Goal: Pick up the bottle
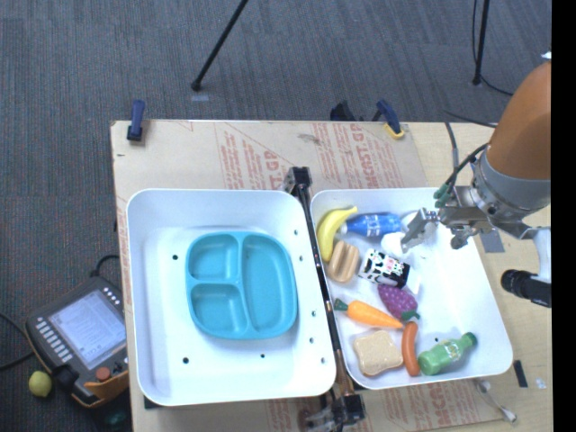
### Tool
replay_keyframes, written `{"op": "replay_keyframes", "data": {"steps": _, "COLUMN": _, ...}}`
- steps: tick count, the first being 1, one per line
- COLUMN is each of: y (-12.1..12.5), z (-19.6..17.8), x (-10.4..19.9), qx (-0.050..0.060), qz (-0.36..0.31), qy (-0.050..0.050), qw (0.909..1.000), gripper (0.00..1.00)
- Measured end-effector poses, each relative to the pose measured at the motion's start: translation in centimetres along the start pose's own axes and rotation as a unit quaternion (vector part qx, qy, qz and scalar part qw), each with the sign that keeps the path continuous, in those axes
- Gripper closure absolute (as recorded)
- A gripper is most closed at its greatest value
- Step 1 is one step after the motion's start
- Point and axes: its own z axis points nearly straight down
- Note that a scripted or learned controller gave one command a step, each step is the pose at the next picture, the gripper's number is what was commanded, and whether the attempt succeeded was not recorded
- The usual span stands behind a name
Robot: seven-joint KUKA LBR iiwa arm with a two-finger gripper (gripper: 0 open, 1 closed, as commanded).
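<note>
The arm (526, 142) hangs its claw (421, 228) over the right bin (468, 304); whether the claw is spread, I cannot tell. The blue bottle (371, 224) lies just left of it, the banana (329, 229) further left.

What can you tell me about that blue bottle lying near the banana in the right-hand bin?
The blue bottle looks like a small plastic toy, blue with a paler label patch and a whitish end pointing right. It lies on its side near the back of the right bin, just right of the banana and above the hot dog bun and the black-and-white carton. The gripper sits at its right end; whether it touches the bottle I cannot tell.
</note>
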Motion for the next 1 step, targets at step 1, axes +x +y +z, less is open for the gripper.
{"op": "replay_keyframes", "data": {"steps": 1, "y": 0.03, "z": -0.95, "x": 0.04, "qx": 0.001, "qz": -0.001, "qy": 0.001, "qw": 1.0, "gripper": 1.0}}
